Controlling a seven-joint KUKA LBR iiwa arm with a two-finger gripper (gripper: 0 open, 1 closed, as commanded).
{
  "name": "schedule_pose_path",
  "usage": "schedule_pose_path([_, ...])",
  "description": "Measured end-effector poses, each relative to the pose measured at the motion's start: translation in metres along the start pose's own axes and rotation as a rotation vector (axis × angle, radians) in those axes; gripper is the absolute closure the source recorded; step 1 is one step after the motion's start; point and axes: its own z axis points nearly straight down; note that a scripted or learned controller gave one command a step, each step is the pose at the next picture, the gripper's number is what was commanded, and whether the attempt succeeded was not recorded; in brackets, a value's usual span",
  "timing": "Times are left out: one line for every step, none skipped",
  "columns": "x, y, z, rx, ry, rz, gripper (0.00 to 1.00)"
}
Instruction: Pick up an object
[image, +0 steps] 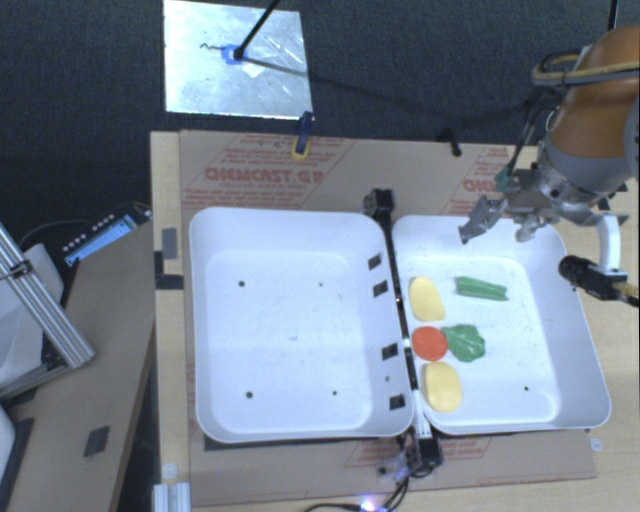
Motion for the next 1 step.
schedule_pose_path([0.0003, 0.0009, -0.0114, -0.003, 0.000, -0.003, 1.00])
